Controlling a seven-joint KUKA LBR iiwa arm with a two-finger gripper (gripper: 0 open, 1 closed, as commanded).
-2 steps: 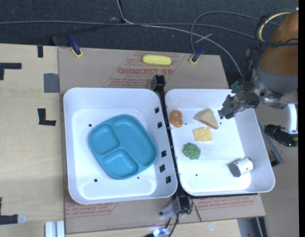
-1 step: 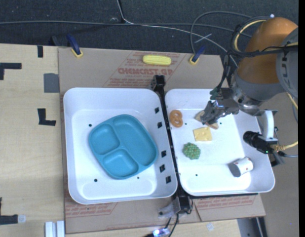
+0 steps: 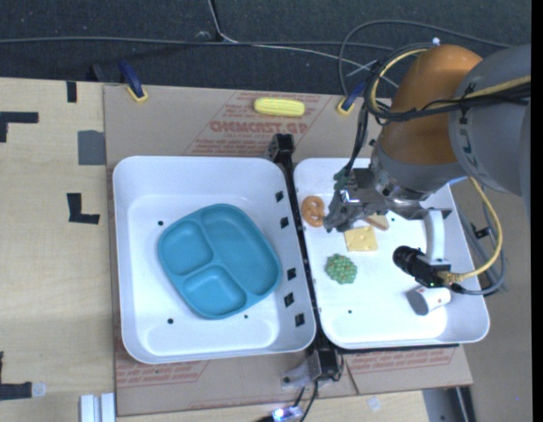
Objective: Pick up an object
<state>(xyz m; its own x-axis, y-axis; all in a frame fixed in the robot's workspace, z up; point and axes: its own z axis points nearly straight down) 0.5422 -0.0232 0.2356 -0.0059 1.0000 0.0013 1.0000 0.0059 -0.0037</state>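
Camera view: claw (image 3: 346,207), grip state unclear, hovers by pretzel (image 3: 314,209); cheese slice (image 3: 361,238) lies diagonal.

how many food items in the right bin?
3, all in the right bin's left half: pretzel by the divider, cheese cracker just under the claw, broccoli below both. The arm may hide more.

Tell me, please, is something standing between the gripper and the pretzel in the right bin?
Nothing visible does. The gripper hangs in the right bin just beside the pretzel, on its right, with bare bin floor between them. The cheese cracker and broccoli floret lie below, off that line.
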